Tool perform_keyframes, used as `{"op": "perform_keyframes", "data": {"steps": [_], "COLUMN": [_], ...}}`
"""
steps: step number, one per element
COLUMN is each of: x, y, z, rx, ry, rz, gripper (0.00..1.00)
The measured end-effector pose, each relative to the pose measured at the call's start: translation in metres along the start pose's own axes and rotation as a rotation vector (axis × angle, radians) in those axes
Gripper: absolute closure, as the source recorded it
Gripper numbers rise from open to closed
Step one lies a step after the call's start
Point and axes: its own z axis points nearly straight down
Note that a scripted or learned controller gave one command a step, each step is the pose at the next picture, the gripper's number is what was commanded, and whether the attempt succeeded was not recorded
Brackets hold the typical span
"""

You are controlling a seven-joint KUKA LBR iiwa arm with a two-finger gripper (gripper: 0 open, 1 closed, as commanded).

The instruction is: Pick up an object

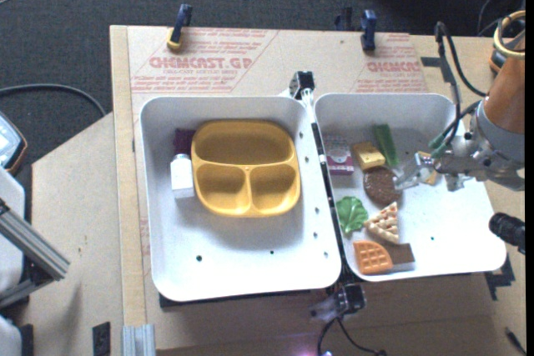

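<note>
Patty (381,186) (round, dark brown) lies flat beside gripper (410,177).

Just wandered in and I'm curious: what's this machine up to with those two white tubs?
A robot arm reaches in from the right over the right bin, its tool low beside a brown patty among toy foods. Whether it has gripped anything I can't tell. The left bin holds a yellow divided tray and a small white bottle.
</note>
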Motion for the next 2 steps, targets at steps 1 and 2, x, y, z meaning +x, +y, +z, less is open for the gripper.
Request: {"op": "perform_keyframes", "data": {"steps": [1,2], "x": [0.0,-0.003], "y": [0.002,0.0], "z": [-0.005,0.058], "rx": [-0.011,-0.003], "ry": [-0.002,0.0], "rz": [-0.003,-0.002], "gripper": [0.0,0.0]}}
